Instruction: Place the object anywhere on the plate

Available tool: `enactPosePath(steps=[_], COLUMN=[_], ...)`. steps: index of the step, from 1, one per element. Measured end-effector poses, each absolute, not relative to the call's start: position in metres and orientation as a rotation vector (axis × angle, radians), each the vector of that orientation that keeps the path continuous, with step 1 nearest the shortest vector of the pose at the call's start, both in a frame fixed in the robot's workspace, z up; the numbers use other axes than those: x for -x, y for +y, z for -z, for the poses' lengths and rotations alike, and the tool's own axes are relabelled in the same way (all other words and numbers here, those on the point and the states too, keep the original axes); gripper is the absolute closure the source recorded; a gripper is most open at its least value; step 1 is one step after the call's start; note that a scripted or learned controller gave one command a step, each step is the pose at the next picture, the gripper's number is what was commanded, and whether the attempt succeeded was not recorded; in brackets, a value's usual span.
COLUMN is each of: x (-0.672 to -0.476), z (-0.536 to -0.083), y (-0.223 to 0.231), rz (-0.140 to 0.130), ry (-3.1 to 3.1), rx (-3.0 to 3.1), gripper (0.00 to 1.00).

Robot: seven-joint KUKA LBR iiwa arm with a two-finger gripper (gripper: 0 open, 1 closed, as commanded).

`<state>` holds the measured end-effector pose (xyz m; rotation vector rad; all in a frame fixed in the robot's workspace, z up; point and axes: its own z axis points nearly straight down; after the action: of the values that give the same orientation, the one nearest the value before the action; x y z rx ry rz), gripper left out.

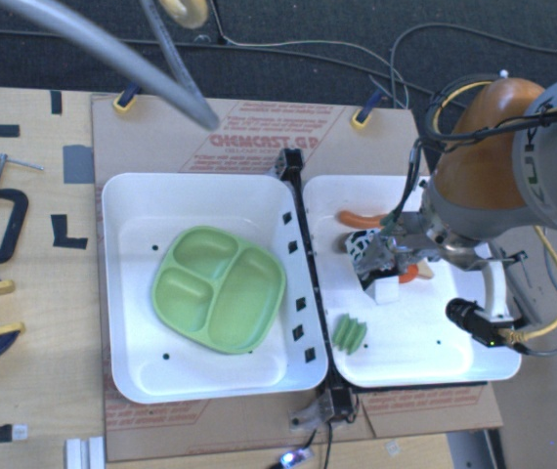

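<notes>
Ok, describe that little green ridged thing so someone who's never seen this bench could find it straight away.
Look at the right bin, the one the arm reaches into. The green ridged piece lies near its front left corner, close to the divider between the bins. It sits apart from the cluster under the gripper and is far smaller than the green plate in the left bin.

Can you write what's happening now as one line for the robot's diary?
arm: over right bin | gripper: low among items | plate: left bin, bare | green item: right bin

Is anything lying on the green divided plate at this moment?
No: the green divided plate in the left bin has bare compartments, while the green ridged object lies in the right bin.
</notes>
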<state>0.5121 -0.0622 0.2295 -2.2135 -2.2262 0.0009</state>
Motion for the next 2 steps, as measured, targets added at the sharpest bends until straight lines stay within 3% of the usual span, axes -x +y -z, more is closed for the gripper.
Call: enactPosePath(steps=[2], x=[-0.529], z=[-0.242], y=[0.048], rz=[0.0], ry=[-2.229], rx=[2.211], gripper=[1.0])
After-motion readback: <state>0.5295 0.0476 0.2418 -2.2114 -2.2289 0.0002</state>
